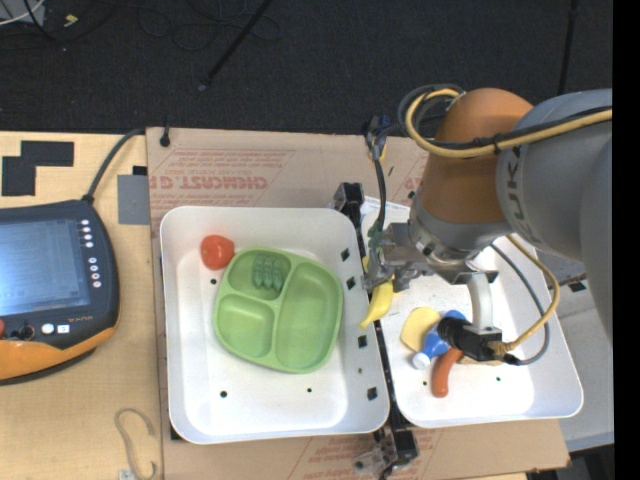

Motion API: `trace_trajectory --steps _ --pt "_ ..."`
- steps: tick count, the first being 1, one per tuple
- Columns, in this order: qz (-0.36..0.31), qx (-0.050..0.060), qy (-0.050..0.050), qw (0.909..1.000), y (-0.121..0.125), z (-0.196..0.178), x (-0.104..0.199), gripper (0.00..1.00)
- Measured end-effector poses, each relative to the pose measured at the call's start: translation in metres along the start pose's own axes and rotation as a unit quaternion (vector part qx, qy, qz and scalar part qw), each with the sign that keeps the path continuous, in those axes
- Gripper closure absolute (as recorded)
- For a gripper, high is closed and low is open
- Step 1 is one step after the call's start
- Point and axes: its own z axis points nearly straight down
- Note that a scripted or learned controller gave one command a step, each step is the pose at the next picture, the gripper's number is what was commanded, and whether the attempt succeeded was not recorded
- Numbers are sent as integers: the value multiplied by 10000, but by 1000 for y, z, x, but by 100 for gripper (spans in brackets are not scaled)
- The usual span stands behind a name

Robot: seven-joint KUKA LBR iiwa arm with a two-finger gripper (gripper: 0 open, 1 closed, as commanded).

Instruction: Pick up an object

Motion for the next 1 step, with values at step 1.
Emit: trace_trajectory --steps 1 --pt "-7 -15 2 10000 -4 -14 3 100"
